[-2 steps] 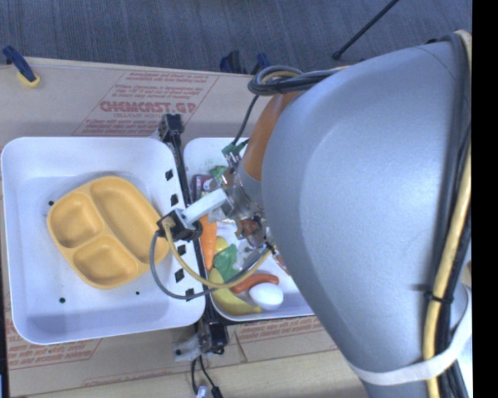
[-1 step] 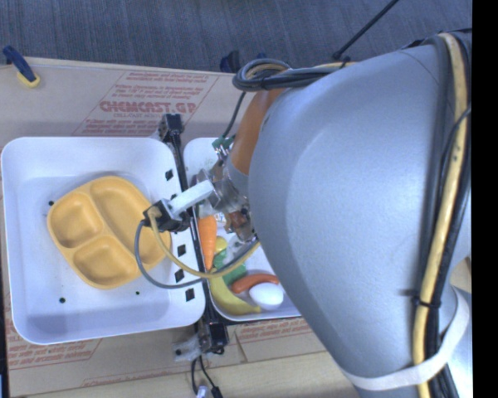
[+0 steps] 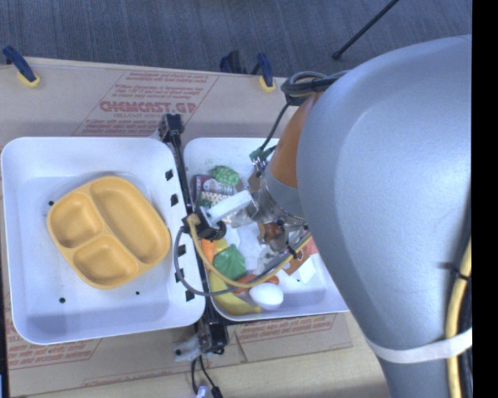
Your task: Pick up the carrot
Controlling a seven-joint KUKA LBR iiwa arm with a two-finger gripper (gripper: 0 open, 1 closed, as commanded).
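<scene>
Arm reaches into the crowded right bin

The grey arm [image 3: 390, 206] leans in from the right over the right bin [image 3: 201, 152], its claw [image 3: 270, 222] low among the clutter (whether released or clenched cannot be told). The carrot [image 3: 209, 249] lies just left of the claw, beside a green item [image 3: 230, 261], with a white egg [image 3: 266, 295] near the front wall. A yellow tray [image 3: 108, 230] sits in the left bin [image 3: 25, 222].
</scene>
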